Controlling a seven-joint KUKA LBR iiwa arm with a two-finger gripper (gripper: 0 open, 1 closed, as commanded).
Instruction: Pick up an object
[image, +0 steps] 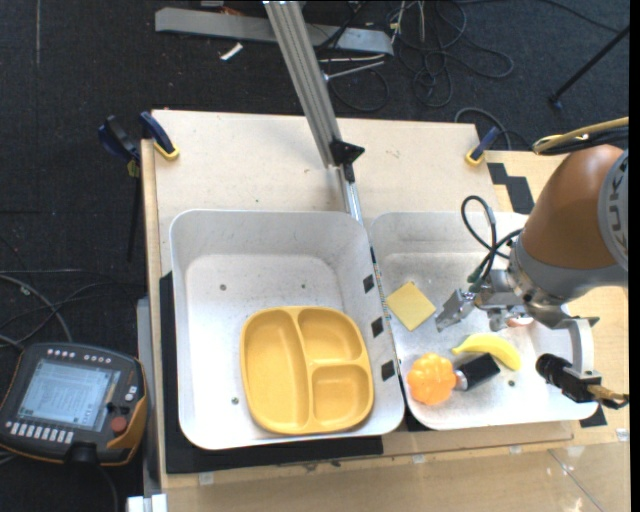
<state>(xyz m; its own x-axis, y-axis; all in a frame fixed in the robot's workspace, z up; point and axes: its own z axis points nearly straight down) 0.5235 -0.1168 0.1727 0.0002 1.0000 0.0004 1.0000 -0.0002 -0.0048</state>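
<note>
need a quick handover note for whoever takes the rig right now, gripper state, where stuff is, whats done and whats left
Gripper: low in the right bin, nothing visibly between its fingers; open or shut cannot be told.
Right bin holds: pale yellow block just left of the gripper, banana below it, orange round object at the front, a black cylinder between orange object and banana.
Left bin: yellow divided plate.
Done: arm is down among the objects.
Left: grasp one and lift it.
</note>
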